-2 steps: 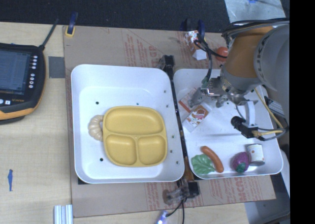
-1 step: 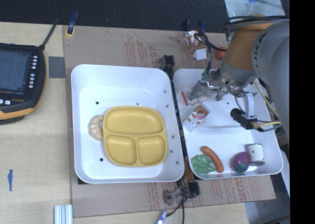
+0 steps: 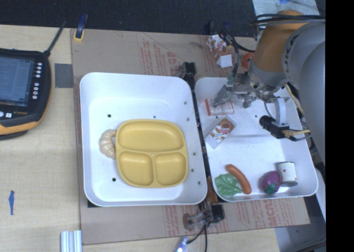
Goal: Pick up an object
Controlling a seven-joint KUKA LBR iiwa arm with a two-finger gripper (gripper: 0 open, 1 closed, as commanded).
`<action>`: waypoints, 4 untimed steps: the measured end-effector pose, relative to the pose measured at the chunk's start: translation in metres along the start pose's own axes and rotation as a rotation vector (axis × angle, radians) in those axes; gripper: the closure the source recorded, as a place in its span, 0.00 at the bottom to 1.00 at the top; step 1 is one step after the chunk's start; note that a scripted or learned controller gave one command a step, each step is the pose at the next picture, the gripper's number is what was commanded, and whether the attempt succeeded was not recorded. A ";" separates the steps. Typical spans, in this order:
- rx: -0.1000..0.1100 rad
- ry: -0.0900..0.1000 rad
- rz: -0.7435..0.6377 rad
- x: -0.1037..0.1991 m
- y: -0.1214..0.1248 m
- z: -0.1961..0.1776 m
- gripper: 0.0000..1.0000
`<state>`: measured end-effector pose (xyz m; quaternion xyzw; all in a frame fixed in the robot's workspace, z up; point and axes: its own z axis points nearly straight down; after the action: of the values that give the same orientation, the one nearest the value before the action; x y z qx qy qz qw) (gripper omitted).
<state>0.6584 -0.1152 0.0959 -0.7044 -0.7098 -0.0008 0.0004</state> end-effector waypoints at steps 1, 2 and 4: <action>-0.003 0.000 0.003 -0.011 0.000 0.000 0.00; -0.004 0.000 0.003 -0.021 0.000 0.000 0.00; 0.003 -0.002 0.003 -0.092 -0.044 0.003 0.00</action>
<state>0.6150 -0.2080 0.0922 -0.7056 -0.7087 0.0009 0.0004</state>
